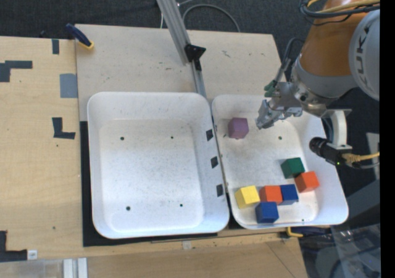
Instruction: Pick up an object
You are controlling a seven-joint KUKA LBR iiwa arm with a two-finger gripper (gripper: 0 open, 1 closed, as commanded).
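In the right bin (327, 212) a purple block (238, 127) lies near the far left corner. My gripper (265, 119) hovers just to its right, over the bin's far part, with nothing visible between its fingers. Toward the bin's near side lie a green block (292, 166), an orange block (307, 180), a yellow block (249, 195), a second orange block (270, 194) and two blue blocks (288, 193) (266, 211), packed close together.
The left bin (99, 147) sits beside the right one, their rims touching. A slanted metal rail (176, 21) crosses the bench from the top and ends at the bins' shared far edge. The arm's orange band (333, 30) looms at the upper right.
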